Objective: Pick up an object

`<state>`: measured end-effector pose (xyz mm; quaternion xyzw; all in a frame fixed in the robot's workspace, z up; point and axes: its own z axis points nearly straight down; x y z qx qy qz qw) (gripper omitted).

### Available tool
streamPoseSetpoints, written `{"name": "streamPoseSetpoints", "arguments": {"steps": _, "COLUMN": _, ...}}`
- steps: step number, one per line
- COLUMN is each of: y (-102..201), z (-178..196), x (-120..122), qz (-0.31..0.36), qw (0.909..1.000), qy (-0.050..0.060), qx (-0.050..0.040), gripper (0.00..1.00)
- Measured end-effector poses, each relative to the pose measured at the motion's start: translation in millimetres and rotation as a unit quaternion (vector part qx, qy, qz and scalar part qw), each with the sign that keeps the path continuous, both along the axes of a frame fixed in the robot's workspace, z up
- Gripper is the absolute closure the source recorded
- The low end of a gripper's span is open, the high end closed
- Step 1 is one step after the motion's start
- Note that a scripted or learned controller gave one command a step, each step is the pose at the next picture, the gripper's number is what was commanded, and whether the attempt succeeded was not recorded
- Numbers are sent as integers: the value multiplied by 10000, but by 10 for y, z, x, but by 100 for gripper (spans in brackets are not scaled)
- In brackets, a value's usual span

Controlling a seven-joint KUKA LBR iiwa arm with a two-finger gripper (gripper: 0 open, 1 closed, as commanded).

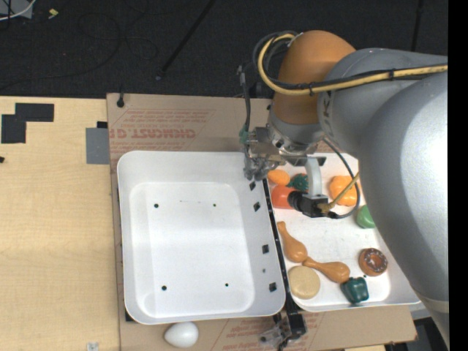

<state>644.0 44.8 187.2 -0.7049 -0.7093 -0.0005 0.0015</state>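
Note:
My gripper (254,161) hangs over the far left corner of the right bin (398,287), by the wall between the two bins. Just right of it lie a small orange piece (278,175), a red-orange piece (281,195) and a dark green piece (299,183). Nothing is visibly held. Further along the bin are an orange fruit (341,189), a green piece (364,216), two tan drumstick shapes (293,246) (330,270), a donut (373,261), a round tan biscuit (304,284) and a dark green pepper (356,290).
The left bin (139,196) stands beside the right one on a cardboard sheet (175,126). A white egg (181,335) lies on the cardboard in front of the left bin. The big grey arm (409,167) covers the right bin's far right part.

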Motion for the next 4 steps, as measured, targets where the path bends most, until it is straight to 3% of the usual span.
{"name": "streamPoseSetpoints", "arguments": {"steps": 1, "y": -35, "z": 96, "x": -6, "qz": -3, "qw": 10000, "qy": 19, "qx": -18, "gripper": 100}}
{"name": "streamPoseSetpoints", "arguments": {"steps": 2, "y": -32, "z": 91, "x": -8, "qz": 3, "qw": 10000, "qy": 25, "qx": -22, "gripper": 0}}
{"name": "streamPoseSetpoints", "arguments": {"steps": 3, "y": 654, "z": -7, "x": -110, "qz": -9, "qw": 10000, "qy": 18, "qx": -3, "gripper": 0}}
{"name": "streamPoseSetpoints", "arguments": {"steps": 4, "y": 1525, "z": -621, "x": -18, "qz": 0, "qw": 10000, "qy": 23, "qx": -9, "gripper": 0}}
